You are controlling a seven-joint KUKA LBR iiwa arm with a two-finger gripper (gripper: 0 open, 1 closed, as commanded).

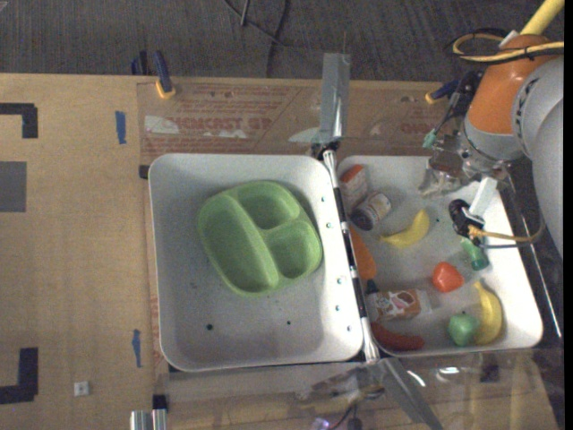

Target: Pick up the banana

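Hovering over the right bin [528,325] with the gripper [441,179]; open or closed, cannot tell from this angle. Nearest banana [407,231] just below and slightly left of the tool in the view, apart from it, close beside a small can [372,210]. Second banana [489,312] well beyond, against a green fruit [462,329]. Better to take the near one: come straight down, close across the narrow middle, keep clear of the can.

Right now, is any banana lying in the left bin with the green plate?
No, both bananas lie in the right bin; the left bin holds the green plate.
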